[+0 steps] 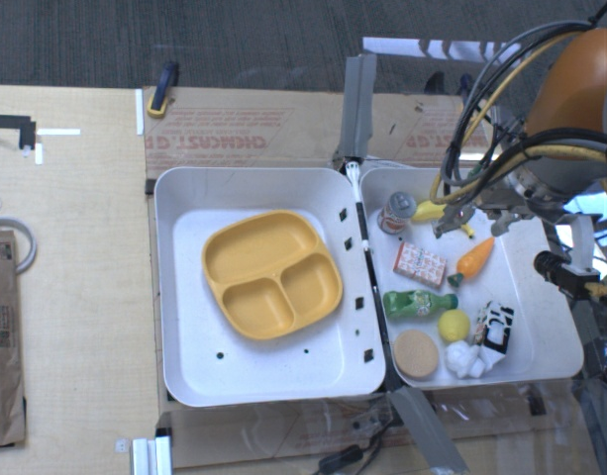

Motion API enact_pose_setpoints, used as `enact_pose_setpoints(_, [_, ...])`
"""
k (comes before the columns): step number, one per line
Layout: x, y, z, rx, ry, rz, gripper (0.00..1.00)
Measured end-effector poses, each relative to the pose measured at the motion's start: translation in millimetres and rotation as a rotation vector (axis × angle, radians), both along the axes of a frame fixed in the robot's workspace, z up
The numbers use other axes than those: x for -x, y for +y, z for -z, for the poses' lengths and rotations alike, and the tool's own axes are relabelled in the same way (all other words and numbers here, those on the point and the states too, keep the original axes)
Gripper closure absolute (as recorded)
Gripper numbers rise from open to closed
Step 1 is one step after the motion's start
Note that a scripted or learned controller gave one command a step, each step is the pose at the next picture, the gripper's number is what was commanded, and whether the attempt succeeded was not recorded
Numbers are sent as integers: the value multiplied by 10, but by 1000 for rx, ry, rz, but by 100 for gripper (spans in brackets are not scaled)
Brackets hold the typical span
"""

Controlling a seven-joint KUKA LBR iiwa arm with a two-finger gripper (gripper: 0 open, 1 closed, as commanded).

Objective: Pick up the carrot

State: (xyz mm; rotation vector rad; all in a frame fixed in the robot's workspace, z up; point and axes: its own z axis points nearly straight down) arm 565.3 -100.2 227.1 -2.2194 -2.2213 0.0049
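Camera view | carrot [475, 258] lies just below-left of hand [478, 218]; long axis slants up-right, tip toward hand | hand's grip state: cannot tell

We see our arm [570, 77] reaching in from the right, its orange band high by the bench's far right corner, cables looping round it. Our gripper [476, 221] hangs over the right bin's far edge, with nothing visible between its fingers.

yellow divided plate [272, 286] in left bin [174, 295] | green bottle [418, 304], cookie [416, 353], lemon [454, 325] in right bin [556, 349]
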Motion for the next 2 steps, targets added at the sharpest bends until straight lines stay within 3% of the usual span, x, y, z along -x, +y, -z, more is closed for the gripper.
enact_pose_setpoints(1, [237, -591, -367, 1, -2, 10, 0])
enact_pose_setpoints(2, [-52, -748, 1292, 0, -3, -192, 0])
